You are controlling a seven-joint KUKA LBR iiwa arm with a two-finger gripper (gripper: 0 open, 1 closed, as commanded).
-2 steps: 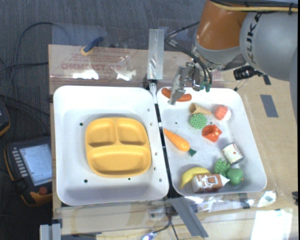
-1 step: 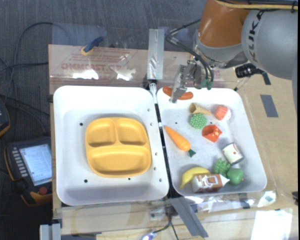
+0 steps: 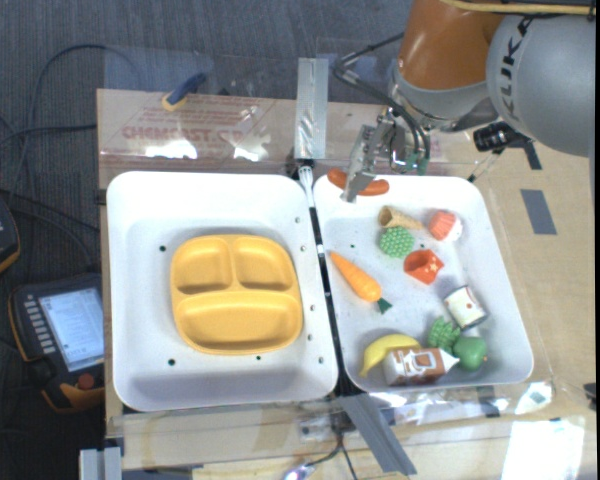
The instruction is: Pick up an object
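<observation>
From above, a small orange-red toy sausage (image 3: 358, 182) lies at the back rim of the right white bin (image 3: 500, 268). Its long side runs left to right along the rim. It is smooth and rounded at both ends, and its middle is hidden behind the gripper. The silver two-finger gripper (image 3: 354, 188) hangs right over it, tips down at the sausage. I cannot tell if the gripper is open or closed, or if it holds the sausage. The grey arm with the orange band (image 3: 450, 28) comes in from the top right and bends down to the bin's back edge. In the left white bin (image 3: 130, 268) sits a yellow plastic tray with three parts (image 3: 236, 293).
</observation>
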